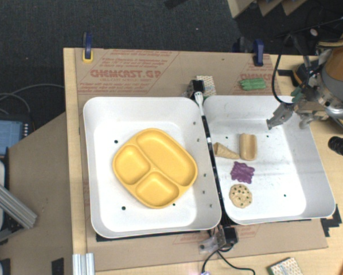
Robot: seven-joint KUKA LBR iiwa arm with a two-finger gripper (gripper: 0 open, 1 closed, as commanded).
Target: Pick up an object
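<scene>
A: Start at the fingers [276, 118]. What are they doing?

B: They are spread apart with nothing between them. The gripper [290, 119] hangs over the upper right part of the right bin [309, 171], with one dark finger slanting down and to the left.

A: What is closest to it?

B: A tan roll [248, 146], below and to the left, clear of the fingers. It is a stubby cylinder with a smooth, matte skin. Its long axis runs up and down the view, nearly parallel to the wall between the bins.

A: And beside that?

B: Just left of it lies a pale cone [226, 150], about touching the roll's lower end. Its long axis runs across the view, tilted slightly. The narrow tip points up-left toward the dividing wall, and the wide end faces the roll.

A: Anything lower down?

B: A purple piece [242, 172], flat with a ragged outline and no clear long axis. Below that is a round cookie [240, 195], beige with dark specks. All four lie in the left half of the right bin.

A: What about the other bin?

B: The left bin [100, 119] holds a yellow plate [154, 167]. It is glossy, with rounded corners and three compartments, and it sits turned at an angle.

A: And outside the bins?

B: A brown board [131, 73] with red lettering lies under both, held by blue clamps [88, 44] at its far edge. A small green item [253, 84] rests on it above the right bin.
</scene>
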